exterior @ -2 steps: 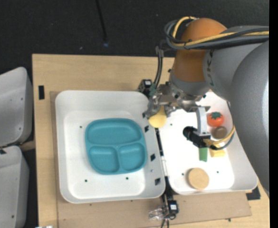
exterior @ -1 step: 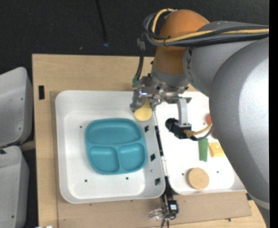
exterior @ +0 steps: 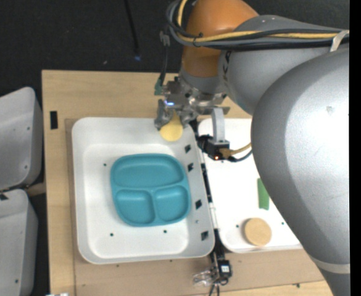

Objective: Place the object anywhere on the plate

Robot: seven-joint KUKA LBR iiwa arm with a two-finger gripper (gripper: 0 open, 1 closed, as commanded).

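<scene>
The gripper point(exterior: 171, 117) hangs over the left white bin's point(exterior: 87, 239) far rim, a small round pale-yellow object point(exterior: 171, 131) just below it; whether the fingers clasp it I cannot tell. This looks like the carrying step. Next it must travel toward the camera over the teal three-compartment plastic plate point(exterior: 149, 187) before release.

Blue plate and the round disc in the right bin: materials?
Blue plate: likely moulded plastic, with a uniform teal colour, soft sheen and rounded divider ridges forming three compartments. Round disc: looks like wood or cork, with a matte tan face and a darker rim; grain is too small to confirm.
</scene>
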